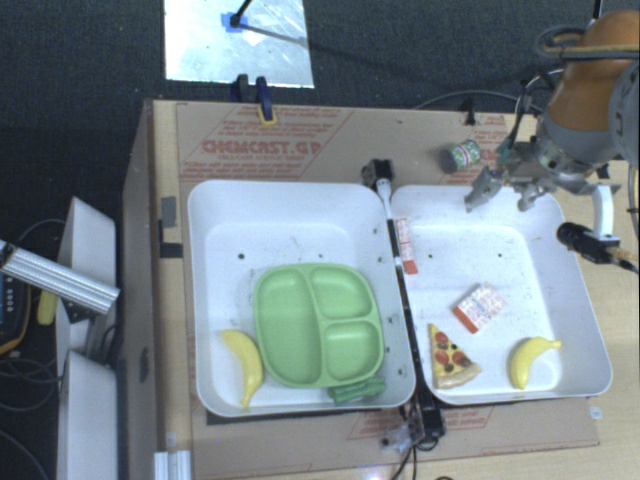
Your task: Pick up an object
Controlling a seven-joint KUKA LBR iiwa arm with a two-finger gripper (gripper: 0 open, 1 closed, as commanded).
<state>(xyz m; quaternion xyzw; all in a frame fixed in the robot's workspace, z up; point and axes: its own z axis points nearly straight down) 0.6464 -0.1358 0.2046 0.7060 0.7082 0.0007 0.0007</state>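
In the left bin point(215, 203) a plate point(318, 325) and banana point(243, 366) are seen; in the right bin point(575, 298), pizza point(451, 357), box point(479, 307) and a second banana point(531, 359); the gripper point(503, 195), fingers spread and empty, is poised at the far edge; descent onto a chosen object is judged next.

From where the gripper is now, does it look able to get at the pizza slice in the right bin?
Probably yes. The gripper hangs over the right bin's far edge, and the pizza slice lies uncovered near the front, apart from the red-and-white packet and banana.
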